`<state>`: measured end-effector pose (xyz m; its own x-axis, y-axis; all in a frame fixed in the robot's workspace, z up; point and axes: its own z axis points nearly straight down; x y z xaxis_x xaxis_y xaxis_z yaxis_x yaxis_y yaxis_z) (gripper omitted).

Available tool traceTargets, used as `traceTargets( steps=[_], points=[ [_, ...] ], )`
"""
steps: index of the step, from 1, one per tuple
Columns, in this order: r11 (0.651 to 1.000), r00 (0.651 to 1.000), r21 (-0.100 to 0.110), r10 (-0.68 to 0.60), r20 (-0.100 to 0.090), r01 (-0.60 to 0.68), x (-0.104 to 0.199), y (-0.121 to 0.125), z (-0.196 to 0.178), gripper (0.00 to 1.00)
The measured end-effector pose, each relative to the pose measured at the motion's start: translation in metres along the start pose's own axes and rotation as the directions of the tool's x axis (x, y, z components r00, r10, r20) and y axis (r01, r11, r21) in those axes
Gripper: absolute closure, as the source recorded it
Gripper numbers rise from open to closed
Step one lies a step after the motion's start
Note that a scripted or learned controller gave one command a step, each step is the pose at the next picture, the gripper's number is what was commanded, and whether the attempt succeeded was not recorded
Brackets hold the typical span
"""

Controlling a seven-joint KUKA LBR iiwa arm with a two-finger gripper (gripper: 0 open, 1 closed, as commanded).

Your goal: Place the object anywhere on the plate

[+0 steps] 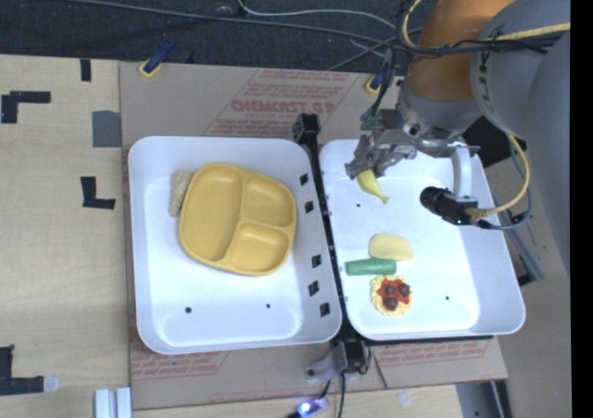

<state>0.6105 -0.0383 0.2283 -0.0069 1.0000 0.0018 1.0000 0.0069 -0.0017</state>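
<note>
A yellow divided plate (237, 219) lies in the left bin (167, 314). My gripper (370, 166) hangs over the far left part of the right bin (473, 296), its fingers closed around a small yellow banana (372, 185) that droops down from them just above the bin floor. Lower in the right bin lie a pale yellow potato-like piece (390, 246), a green pod (371, 266) and a small pizza slice with red toppings (392, 295).
A tan slice of bread (178, 192) pokes out from under the plate's left edge. A black hinged divider (315, 212) runs between the two bins. Cables cross the dark floor behind the bench. The arm's grey body (519, 82) looms over the right bin's far right corner.
</note>
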Motion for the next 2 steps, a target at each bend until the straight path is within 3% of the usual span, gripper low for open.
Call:
traceTargets(
  steps=[2],
  points=[
    [1.0,1.0,0.001,0.0,0.0,0.0,0.111,-0.027,-0.002,1.0]
  ],
)
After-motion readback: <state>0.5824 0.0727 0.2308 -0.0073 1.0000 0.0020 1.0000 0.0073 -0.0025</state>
